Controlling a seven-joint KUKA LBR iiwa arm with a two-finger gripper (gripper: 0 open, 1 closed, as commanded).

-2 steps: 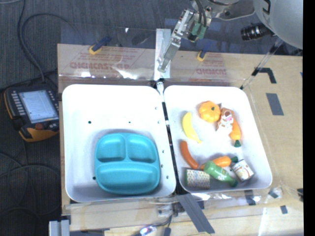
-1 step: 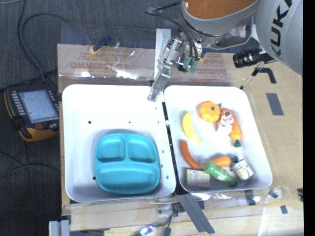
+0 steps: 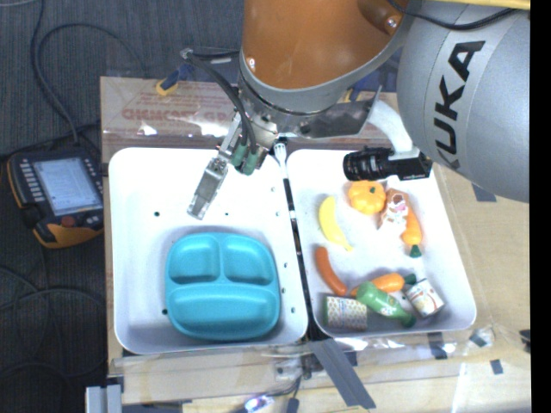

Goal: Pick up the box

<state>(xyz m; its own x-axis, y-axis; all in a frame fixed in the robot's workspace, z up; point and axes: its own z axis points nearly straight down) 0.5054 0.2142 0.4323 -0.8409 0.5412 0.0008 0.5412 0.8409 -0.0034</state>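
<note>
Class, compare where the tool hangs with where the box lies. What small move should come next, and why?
Probably shift the tool across the divider toward the box, staying high. The tool hangs over the left bin, above the blue tray, while the patterned box lies in the right bin's lower left corner in the view, tight against a green toy.

1. The one camera sits fixed above the bench [image 3: 129, 89], looking down at a slant.
2. Both white bins, left bin [image 3: 129, 231] and right bin [image 3: 452, 256], fit inside.
3. The arm [image 3: 318, 33] looms nearest, entering from the right.
</note>
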